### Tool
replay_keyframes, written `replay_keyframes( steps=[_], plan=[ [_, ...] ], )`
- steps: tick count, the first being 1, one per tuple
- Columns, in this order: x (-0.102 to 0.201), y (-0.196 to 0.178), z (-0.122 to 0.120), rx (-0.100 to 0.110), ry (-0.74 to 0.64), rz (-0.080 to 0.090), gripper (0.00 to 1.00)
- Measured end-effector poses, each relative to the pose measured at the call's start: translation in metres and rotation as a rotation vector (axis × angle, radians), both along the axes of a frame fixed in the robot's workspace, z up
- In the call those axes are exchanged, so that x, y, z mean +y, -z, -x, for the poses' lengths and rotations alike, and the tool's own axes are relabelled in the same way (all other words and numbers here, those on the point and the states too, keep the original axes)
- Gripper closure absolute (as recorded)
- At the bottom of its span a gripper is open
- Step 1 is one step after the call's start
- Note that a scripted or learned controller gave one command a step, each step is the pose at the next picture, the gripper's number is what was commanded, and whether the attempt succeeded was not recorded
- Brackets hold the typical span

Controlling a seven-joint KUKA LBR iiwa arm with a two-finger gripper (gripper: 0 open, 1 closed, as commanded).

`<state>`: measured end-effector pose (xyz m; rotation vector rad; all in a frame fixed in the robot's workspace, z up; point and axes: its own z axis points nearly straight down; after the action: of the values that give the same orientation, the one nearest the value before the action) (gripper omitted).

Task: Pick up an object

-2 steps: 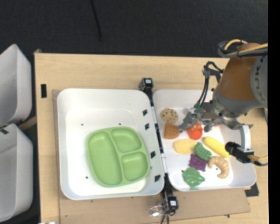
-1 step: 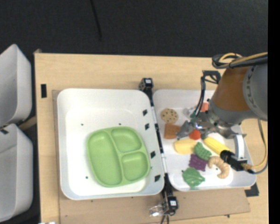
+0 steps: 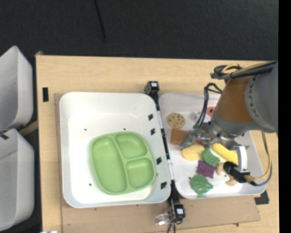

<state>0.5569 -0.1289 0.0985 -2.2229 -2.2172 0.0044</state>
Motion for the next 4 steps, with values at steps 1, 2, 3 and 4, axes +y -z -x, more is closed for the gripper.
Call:
replay_keyframes(
  steps=[1, 2, 3, 4],
  plan=[
    [-0.001, -0.013, -0.001, -0.006, 0.007, 0.000, 1.00],
    [-0.011, -0.065, 0.003, -0.008, 0.001, 0.002, 1.00],
    [-0.014, -0.129, -0.003, -0.011, -0.004, 0.002, 1.00],
    [-0.015, -0.143, -0.004, -0.006, -0.005, 0.000, 1.00]
  ],
)
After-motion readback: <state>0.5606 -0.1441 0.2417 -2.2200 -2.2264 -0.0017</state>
